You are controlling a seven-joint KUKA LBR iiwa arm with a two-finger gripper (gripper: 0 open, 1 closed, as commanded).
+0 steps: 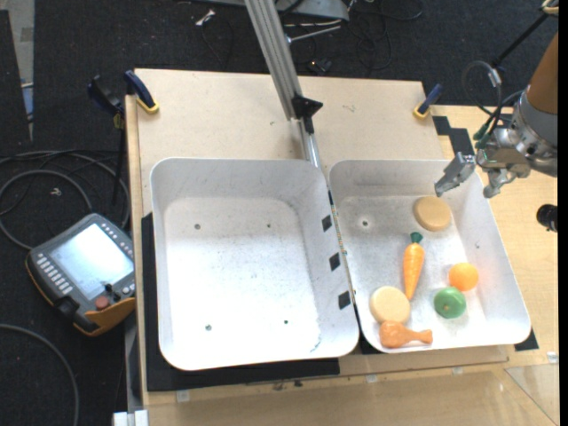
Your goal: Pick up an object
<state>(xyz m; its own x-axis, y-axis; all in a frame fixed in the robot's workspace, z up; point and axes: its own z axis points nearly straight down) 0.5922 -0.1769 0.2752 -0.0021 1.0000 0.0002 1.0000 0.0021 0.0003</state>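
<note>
- Nearest, an orange plastic drumstick (405,334) and pale round biscuit (390,304) lie in my right white bin (506,273).
- Midway: orange toy carrot (413,267), green ball (450,303), orange ball (463,277).
- Farthest, my two-finger gripper (476,177) hangs spread wide, holding nothing, over a tan disc (433,213).

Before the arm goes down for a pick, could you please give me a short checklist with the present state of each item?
1. Gripper free of any object: ok, nothing sits between the jaws.
2. Jaws spread for a grasp: ok, they stand apart.
3. Target nearby: ok, the tan disc lies just below and left of the gripper.
4. Room around that disc: ok, the carrot lies apart from it.
5. Gripper inside the right bin: ok, above its upper right corner.
6. Height above the bin floor: cannot tell from this slanted view.
</note>
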